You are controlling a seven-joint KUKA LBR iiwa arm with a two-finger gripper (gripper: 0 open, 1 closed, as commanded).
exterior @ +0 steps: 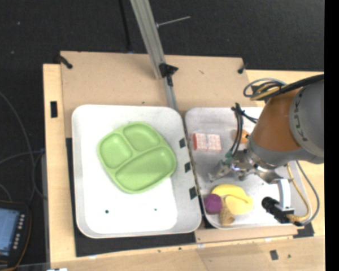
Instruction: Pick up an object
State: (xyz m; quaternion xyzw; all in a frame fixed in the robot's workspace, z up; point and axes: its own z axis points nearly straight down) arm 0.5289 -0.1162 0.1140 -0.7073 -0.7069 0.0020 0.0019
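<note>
In the right bin (212, 117) lie a pink-and-white packet (207, 142) near the back, a yellow object (233, 197) near the front, a purple ball (213, 204) to its left, and a tan piece (227, 216) at the front rim. My gripper (230, 171) hangs low over the bin's middle, just above the yellow object and in front of the packet. Nothing is seen held in it. The grey arm with its orange band (277, 126) covers the bin's right part.
The left bin (90, 208) holds a green divided plate (138, 157). A metal pole (150, 33) slants up from between the bins at the back. Cables (263, 87) loop by the arm. A black fitting (274, 206) sits at the right bin's front right.
</note>
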